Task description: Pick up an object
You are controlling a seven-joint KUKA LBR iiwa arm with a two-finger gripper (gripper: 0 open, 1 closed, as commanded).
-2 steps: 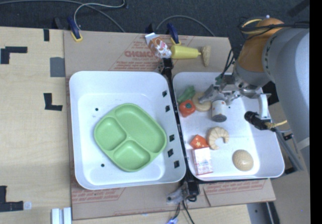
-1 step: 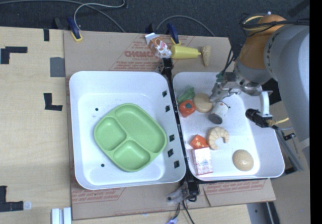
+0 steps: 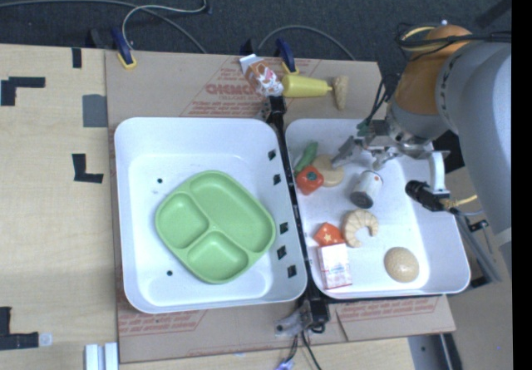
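Observation:
My gripper (image 3: 366, 150) hangs over the back of the right bin (image 3: 432, 235), with the orange band of the arm (image 3: 424, 77) just behind it. Directly in front of it lies a small grey and white cylinder (image 3: 364, 189), apart from the gripper. To its left are a red tomato (image 3: 308, 181), a green pepper (image 3: 304, 155) and a pale round piece (image 3: 330, 174). Nearer the front lie a croissant (image 3: 360, 225), a red chunk (image 3: 329, 234), a white and red carton (image 3: 335, 265) and a beige bun (image 3: 401, 263).
The left bin (image 3: 141, 152) holds a green divided plate (image 3: 215, 225). Behind the bins, on the cardboard, lie a yellow toy (image 3: 306, 86) and a small packet (image 3: 260, 73). The ridge where the two bins meet (image 3: 289, 202) separates them. Cables run across the dark floor at the back.

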